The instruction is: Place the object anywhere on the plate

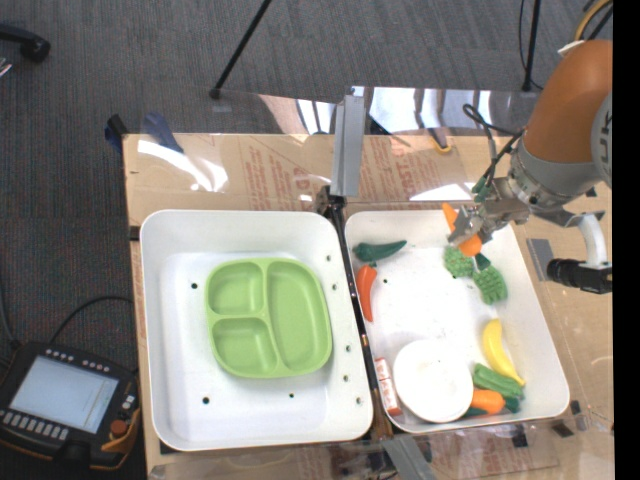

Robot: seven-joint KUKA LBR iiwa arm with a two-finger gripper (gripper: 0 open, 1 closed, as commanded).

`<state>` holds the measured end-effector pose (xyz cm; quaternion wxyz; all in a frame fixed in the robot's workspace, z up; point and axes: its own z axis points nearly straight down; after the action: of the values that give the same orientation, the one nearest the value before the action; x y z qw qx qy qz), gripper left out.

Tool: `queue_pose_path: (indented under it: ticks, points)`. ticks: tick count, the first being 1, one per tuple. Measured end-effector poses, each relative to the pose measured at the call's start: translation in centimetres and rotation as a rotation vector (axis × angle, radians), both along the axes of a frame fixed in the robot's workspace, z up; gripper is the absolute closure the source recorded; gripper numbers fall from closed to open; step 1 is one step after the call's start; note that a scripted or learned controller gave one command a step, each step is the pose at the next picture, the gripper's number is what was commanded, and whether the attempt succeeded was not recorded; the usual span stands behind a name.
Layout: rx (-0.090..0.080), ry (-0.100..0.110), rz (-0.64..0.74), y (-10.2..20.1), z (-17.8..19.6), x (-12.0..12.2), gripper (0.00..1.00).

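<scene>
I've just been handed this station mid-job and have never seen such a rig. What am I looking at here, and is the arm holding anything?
One camera is fixed above a bench, looking down at a slant. The grey and orange shape at the right is a robot arm; its gripper hangs over the right bin, at an orange piece there. Whether it has a grip on anything, I cannot tell.

The left bin holds a green plate with three compartments, the goal. The right bin holds toy food: broccoli, a banana, a dark green pepper, a carrot along the left wall, and a round white disc.
</scene>
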<state>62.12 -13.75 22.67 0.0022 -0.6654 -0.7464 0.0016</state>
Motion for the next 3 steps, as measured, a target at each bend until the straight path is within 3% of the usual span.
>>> queue_pose_path:
  ticks: [1,2,3]
  points:
    - [0.001,0.004,-0.046,6.6,-4.3,-4.1,1.00]
    - [0.001,-0.002,0.144,13.2,-4.0,-2.3,1.00]
    - [0.001,0.000,0.284,21.9,-4.1,-5.6,1.00]
